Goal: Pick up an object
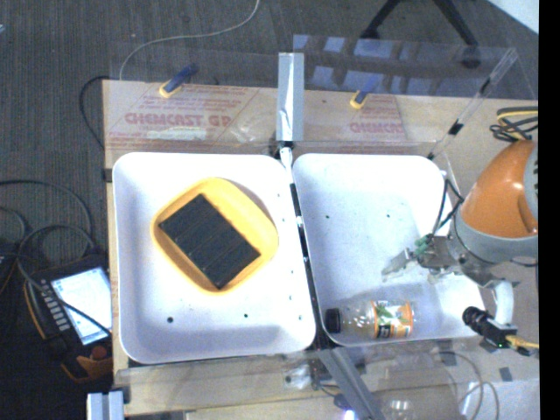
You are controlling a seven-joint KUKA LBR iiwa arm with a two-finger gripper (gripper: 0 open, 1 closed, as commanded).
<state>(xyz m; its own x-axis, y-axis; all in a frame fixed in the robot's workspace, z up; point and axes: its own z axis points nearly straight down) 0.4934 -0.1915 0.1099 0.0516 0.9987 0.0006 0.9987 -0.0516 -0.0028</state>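
A clear plastic bottle [374,319] with a black cap and an orange label lies on its side along the front wall of the right bin [367,191]. My gripper [408,260] hangs over the right part of that bin, a little behind and to the right of the bottle, with nothing visibly in it. In the left bin [140,322] sits a yellow dish [254,213] with a flat black rectangular pad [210,240] lying in it.
The arm's orange band [500,201] rises over the right bin's right wall. A clear panel and two yellow-and-blue clamps [178,80] stand behind the bins. A tablet [77,300] and cables lie on the floor to the left.
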